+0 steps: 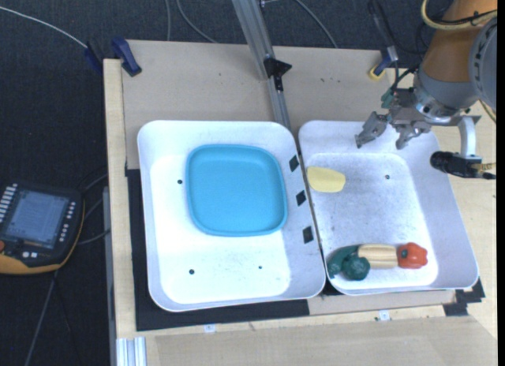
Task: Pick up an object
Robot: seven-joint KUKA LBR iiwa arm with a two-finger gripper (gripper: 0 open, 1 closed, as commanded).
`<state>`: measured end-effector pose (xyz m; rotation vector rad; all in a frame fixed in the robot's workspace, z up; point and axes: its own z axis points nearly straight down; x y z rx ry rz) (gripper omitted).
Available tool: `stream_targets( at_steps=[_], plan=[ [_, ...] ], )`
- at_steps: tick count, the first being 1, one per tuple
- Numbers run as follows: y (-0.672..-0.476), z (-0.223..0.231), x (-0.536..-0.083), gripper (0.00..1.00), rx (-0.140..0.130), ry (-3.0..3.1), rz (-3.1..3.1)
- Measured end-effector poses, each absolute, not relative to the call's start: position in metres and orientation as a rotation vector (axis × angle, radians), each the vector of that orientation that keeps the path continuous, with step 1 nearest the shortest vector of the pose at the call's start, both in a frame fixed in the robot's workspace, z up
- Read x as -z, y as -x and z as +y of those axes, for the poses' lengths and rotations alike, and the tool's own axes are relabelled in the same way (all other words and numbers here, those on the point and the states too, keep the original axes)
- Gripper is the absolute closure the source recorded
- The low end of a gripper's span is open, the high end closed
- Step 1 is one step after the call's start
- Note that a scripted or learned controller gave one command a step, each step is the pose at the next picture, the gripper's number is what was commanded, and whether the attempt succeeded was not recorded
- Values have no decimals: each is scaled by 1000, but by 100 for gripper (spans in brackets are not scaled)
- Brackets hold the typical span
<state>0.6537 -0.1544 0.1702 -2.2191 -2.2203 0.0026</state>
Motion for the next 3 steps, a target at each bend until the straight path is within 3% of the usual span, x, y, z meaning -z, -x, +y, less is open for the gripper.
stream_targets(
  at_steps=[1, 2, 3],
  plan=[
    [-651, -158, -108, 0, -4, 2219, -2219],
    [-651, -157, -95, 0, -1, 2221, -2222],
    [-652, -157, -107, 100, 2, 2222, -2224]
  ],
)
